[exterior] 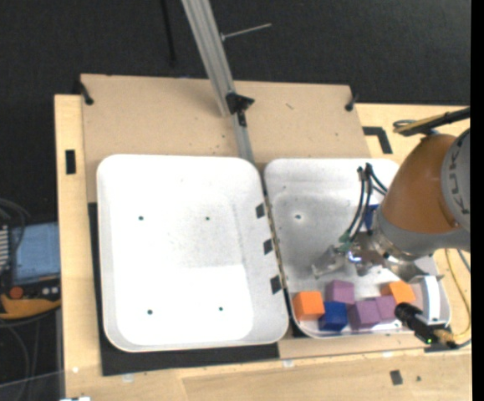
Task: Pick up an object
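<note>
Several small blocks lie along the near edge of the right bin [308, 186]: an orange block [310, 304], a blue block [333, 317], a purple block [339, 291], another purple block [370, 311] and a second orange block [401, 291]. My gripper [335, 260] hangs low over the right bin, just above and behind the purple block. Its metal fingers point left and down. I see nothing between them. The orange wrist band [421, 195] covers the bin's right part.
The left bin [179, 249] sits beside the right one, separated by a narrow divider with black clips. A slanted metal post [212, 53] rises behind the bins. Cables and a blue box [33, 253] lie off the bench at left.
</note>
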{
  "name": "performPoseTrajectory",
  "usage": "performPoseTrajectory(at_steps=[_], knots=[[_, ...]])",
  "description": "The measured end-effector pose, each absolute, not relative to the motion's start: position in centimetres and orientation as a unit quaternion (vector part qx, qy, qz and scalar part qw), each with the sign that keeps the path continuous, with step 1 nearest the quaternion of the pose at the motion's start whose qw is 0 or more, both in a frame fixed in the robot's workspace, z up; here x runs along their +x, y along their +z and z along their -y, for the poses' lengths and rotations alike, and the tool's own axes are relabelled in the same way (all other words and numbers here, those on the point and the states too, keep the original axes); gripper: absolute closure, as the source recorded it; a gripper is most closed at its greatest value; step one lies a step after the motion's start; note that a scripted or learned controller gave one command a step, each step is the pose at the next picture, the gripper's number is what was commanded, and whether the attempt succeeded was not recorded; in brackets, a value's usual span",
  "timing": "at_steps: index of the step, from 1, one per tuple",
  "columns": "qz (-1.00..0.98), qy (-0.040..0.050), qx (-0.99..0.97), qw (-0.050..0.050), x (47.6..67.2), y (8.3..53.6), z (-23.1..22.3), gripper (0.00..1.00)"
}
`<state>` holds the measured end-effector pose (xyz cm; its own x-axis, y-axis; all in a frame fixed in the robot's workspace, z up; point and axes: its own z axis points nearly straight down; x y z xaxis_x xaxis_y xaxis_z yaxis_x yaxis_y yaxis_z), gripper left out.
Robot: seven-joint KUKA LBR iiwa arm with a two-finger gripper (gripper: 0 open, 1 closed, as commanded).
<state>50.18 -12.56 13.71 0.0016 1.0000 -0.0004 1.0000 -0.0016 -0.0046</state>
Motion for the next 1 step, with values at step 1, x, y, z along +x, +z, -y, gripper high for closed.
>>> performPoseTrajectory(at_steps=[1], knots=[[0.706, -0.0003, -0.708, -0.002, 50.29, 9.74, 12.73, 0.0]])
